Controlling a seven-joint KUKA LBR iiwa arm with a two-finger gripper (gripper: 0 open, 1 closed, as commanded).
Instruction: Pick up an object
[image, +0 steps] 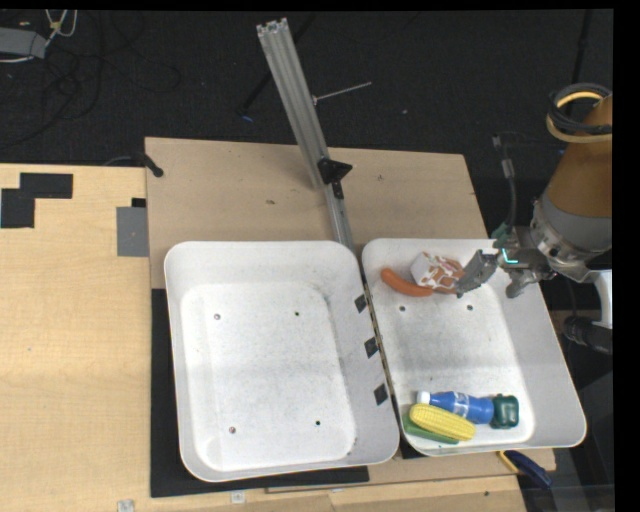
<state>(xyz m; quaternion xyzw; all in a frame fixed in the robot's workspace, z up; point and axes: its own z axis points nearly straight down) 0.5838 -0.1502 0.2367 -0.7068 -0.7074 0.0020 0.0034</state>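
Observation:
In the right bin (470, 335), an orange sausage-shaped toy (404, 284) and a red-and-white packet (438, 269) lie near the far rim. At the near rim a yellow corn cob (442, 424) lies against a blue bottle (464, 405), whose end touches a green piece (505, 411). My gripper (498, 278) hangs over the bin's far right corner, just right of the packet. Its two dark fingers are spread apart with nothing between them, and the left finger (476, 274) sits close to the packet's edge.
The left bin (265, 355) stands beside the right one, with black clips along the shared rim. A slanted metal rail (305, 120) rises behind the bins. The grey and orange arm (580, 190) comes in from the right.

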